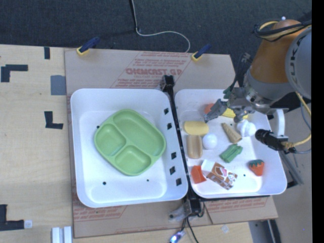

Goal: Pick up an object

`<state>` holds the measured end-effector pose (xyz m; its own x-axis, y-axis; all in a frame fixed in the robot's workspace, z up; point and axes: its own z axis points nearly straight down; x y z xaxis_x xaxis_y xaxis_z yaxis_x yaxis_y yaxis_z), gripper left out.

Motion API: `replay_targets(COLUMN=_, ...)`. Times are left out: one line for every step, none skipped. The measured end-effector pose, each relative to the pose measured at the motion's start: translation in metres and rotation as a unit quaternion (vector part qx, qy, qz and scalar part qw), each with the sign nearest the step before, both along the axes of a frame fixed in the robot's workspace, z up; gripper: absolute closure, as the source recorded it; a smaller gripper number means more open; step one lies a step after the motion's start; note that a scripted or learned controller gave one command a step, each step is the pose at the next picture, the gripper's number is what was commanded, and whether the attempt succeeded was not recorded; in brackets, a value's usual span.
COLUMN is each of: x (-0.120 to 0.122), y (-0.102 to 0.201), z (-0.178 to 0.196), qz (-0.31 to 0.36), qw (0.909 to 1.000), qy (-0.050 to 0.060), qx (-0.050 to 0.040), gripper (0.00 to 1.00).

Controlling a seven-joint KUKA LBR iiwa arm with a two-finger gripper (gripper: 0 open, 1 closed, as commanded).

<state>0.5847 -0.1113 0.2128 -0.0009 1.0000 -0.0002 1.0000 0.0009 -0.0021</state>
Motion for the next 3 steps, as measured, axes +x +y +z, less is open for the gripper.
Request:
replay_targets(x=0.020, y=0.009, z=-0.136, qz=0.001, qw=1.0000, qy=0.001, qx=-0.0005, gripper=0.00)
replay_targets(x=0.022, y=0.008, z=-0.118, qz=0.001, qw=1.0000, qy=-0.001, qx=-0.0004, gripper=1.00)
replay_targets(x=0.021, y=0.008, z=-0.119, qz=0.001, qw=1.0000, qy=0.000, qx=-0.0003, gripper=0.00)
